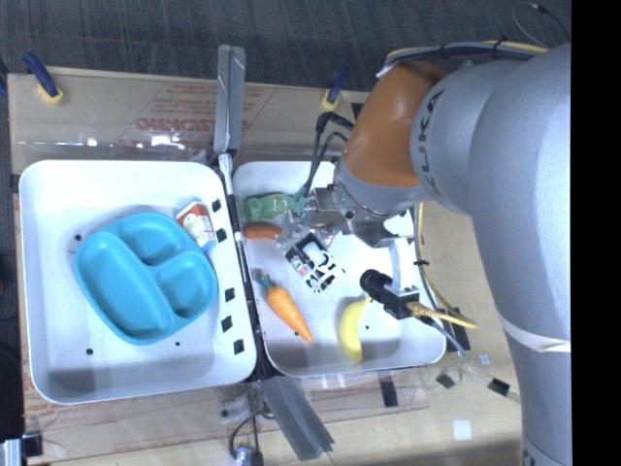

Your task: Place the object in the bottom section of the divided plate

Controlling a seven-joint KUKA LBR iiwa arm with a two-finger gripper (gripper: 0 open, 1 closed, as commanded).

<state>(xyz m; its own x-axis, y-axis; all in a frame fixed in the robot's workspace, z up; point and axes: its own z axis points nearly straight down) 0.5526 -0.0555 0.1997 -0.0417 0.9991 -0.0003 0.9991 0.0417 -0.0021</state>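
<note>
- Camera view: claw (312,256) low in the right bin (408,352); whether it grips anything, I cannot tell.
- Carrot (288,312) and banana (350,330) lie just beside it, so the picking step is likely in hand.
- Next: carry over to the blue divided plate (146,275) in the left bin (49,357), bottom section.

1. Wooden bench (291,100) runs under everything, its light top showing along the far edge and the near corners.
2. Left white bin (49,260) sits flat on it, and a blue divided plate (146,275) lies inside.
3. Right white bin (408,352) sits just beside the left one, their inner walls touching.
4. Blue clamp (44,76) grips the bench's far left corner.
</note>
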